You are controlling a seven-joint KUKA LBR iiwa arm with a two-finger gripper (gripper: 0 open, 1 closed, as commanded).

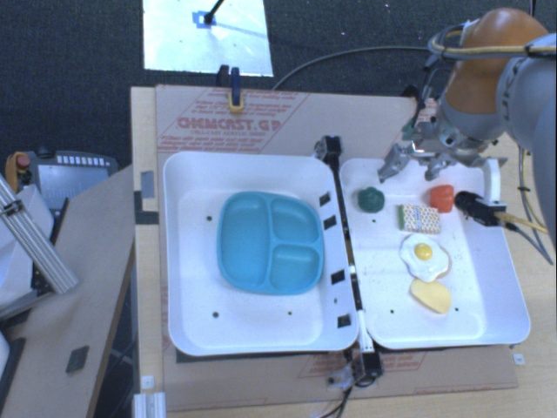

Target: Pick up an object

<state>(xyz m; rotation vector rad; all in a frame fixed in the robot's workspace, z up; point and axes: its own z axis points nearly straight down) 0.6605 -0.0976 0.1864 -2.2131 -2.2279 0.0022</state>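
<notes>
The right bin holds several toy foods: a green round piece, an orange-red piece, a patterned square cracker, a fried egg and a yellow wedge. My gripper hangs over the bin's far edge, open, its two fingers spread with nothing between them. One fingertip is just above and right of the green piece, the other just above the orange-red piece.
A blue divided plate lies in the middle of the left bin. A black clamped divider runs between the bins. A grey pendant and a side table stand to the left.
</notes>
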